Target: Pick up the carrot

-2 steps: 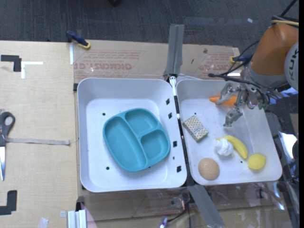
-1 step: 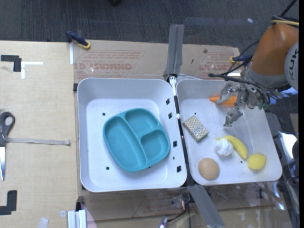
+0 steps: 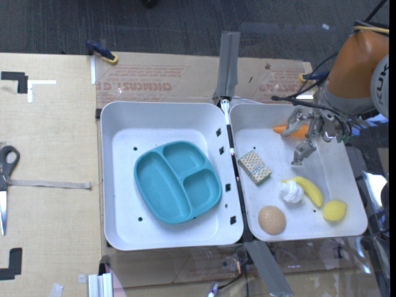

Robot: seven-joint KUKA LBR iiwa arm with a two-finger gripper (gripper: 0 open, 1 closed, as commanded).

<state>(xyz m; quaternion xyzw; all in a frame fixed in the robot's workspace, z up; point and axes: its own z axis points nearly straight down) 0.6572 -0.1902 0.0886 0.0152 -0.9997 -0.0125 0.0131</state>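
The carrot [image 3: 286,129] is a small orange piece lying near the back wall of the right bin [image 3: 352,166]. Only its left end shows, because the gripper's metal parts cover the rest. My gripper [image 3: 306,136] hangs right over the carrot's right end, low in the bin, on the grey arm with its orange band [image 3: 359,64] coming in from the right. I cannot tell from here whether the carrot is held.
The right bin also holds a speckled green block [image 3: 255,166], a banana [image 3: 309,190] beside a white lump [image 3: 291,192], a lemon [image 3: 334,210] and a tan ball [image 3: 271,219]. A teal divided plate [image 3: 178,181] lies in the left bin [image 3: 111,166].
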